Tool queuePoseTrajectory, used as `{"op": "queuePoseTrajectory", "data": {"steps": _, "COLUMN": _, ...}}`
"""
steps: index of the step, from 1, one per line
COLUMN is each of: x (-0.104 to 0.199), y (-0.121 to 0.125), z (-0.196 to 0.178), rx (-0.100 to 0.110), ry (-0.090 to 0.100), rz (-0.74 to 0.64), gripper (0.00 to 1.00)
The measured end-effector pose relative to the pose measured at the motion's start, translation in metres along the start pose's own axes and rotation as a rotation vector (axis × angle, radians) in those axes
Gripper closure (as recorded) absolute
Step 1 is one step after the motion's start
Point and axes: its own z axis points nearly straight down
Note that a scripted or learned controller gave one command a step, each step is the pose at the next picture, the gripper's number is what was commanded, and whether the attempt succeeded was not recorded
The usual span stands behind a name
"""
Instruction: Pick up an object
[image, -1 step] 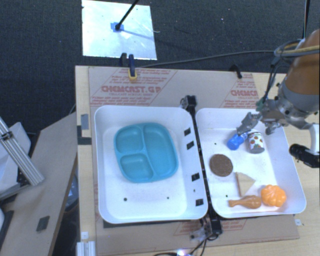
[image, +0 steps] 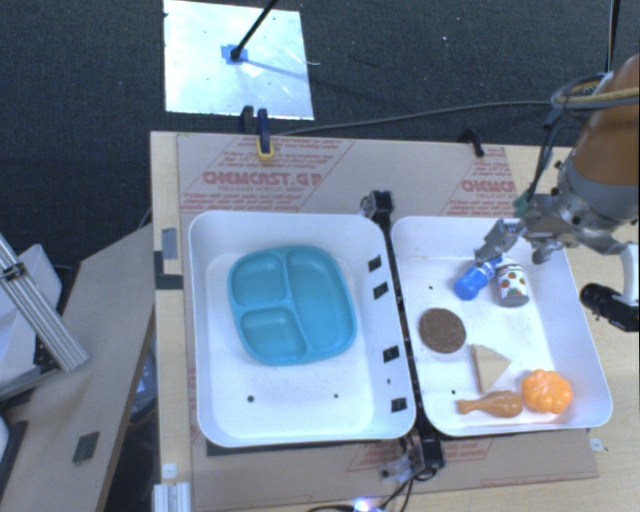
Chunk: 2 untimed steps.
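Above the blue bottle (image: 472, 281) in the right bin (image: 590, 375), the end effector (image: 520, 238) hangs spread and empty; descending, a finger could clip the adjacent small can (image: 512, 285).

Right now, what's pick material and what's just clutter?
Pickable, right bin:
blue bottle
small can
brown disc
wedge
drumstick
orange pumpkin
hand above them

Lying about:
blue tray, left bin

light: bright, even, from overhead | glare: shiny silver sheet (image: 238, 58) at top washed out | shadows: faint, soft | focus: slightly soft, grainy throughout
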Motion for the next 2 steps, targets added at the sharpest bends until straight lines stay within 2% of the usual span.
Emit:
{"op": "queuePoseTrajectory", "data": {"steps": 1, "x": -0.005, "y": -0.008, "z": 0.048, "rx": 0.003, "ry": 0.000, "rz": 0.003, "gripper": 0.00}}
{"op": "queuePoseTrajectory", "data": {"steps": 2, "x": -0.004, "y": -0.005, "z": 0.091, "rx": 0.004, "ry": 0.000, "rz": 0.003, "gripper": 0.00}}
